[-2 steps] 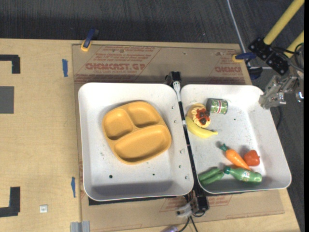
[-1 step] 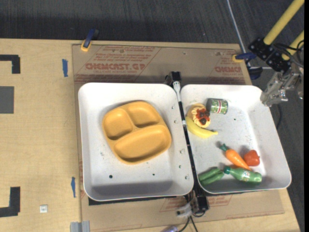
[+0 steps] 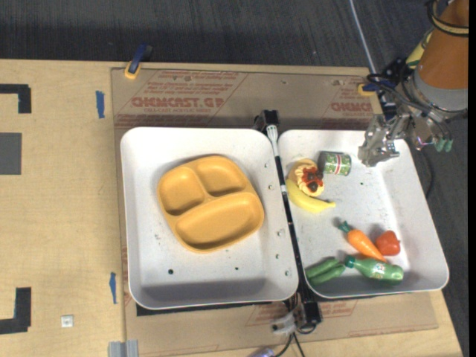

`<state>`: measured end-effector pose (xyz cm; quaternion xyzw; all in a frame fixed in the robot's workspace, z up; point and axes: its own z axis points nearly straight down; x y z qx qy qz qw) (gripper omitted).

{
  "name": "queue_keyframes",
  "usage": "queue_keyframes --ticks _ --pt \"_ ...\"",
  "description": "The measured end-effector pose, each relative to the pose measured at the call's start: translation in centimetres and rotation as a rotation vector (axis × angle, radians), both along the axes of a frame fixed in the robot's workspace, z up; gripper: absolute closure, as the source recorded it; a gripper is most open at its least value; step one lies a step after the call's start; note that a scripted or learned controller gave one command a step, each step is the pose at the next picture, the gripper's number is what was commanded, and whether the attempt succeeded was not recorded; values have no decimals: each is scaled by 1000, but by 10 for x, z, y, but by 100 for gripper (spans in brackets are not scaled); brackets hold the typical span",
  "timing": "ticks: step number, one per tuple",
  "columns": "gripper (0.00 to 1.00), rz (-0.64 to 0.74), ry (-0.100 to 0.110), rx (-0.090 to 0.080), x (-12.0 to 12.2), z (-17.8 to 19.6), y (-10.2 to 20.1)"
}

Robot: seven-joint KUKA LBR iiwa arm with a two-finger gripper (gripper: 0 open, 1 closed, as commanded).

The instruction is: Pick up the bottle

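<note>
Hovering over the far side of the right bin (image 3: 430,222), the gripper (image 3: 378,149), just beside a small green-labelled can (image 3: 335,163) and carrying nothing visible (not possible to tell at this slant whether clenched or released).

Lying on its side near the bin's front edge, the bottle (image 3: 378,271): small, green, with a pale label. Pointing its narrower end toward a green vegetable (image 3: 326,269) and apparently touching it. Sitting just behind, a carrot (image 3: 361,242) and a red tomato-like piece (image 3: 387,242), close but seemingly not pressing on it.

Judging by looks, dealing with something light, stiff and smooth-skinned, probably plastic, so likely to be rolling or squirting out under an off-centre squeeze. Not looking fragile.

Favouring a hold across the middle of the body, at the label, closing across the short width rather than along the length. Needing some care on the carrot side, where room is looking tight (the front side, toward the bin wall, looking freer).
</note>
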<state>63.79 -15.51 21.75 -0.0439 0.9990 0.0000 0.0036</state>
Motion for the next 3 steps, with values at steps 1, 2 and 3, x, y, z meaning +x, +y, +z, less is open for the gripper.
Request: queue_keyframes --ticks 1,2,3 --pt "100 370 -1 -4 -9 21 -67" --pt "100 367 -10 -5 -7 33 -67" --pt "100 689 3 -2 -6 -29 -56"
